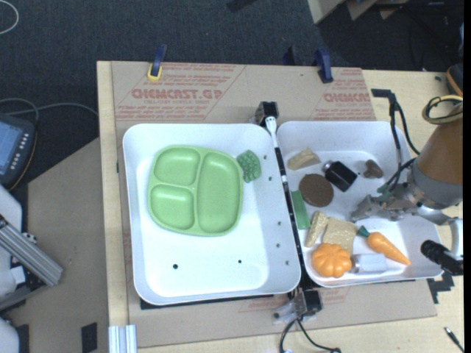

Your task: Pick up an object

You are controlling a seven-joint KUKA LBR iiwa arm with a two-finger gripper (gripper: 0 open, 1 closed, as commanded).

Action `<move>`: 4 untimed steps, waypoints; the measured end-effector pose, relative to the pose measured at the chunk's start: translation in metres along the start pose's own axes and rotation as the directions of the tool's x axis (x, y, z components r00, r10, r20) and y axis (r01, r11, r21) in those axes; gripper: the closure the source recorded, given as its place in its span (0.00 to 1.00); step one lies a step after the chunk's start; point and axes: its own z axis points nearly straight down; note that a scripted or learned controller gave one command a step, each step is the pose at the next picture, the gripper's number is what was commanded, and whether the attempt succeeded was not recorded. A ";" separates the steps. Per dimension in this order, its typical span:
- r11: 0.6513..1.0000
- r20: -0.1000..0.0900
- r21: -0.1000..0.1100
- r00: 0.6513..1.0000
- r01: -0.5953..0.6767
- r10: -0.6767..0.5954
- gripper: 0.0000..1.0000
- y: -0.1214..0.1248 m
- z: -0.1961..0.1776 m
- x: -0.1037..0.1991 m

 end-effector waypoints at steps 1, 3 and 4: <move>1.000 0.003 -0.005 1.000 -0.001 0.001 1.00 0.001 -0.013 -0.001; 1.000 0.005 -0.010 1.000 0.001 -0.001 1.00 0.004 -0.103 0.000; 1.000 0.006 -0.011 1.000 0.001 -0.001 1.00 0.005 -0.145 0.000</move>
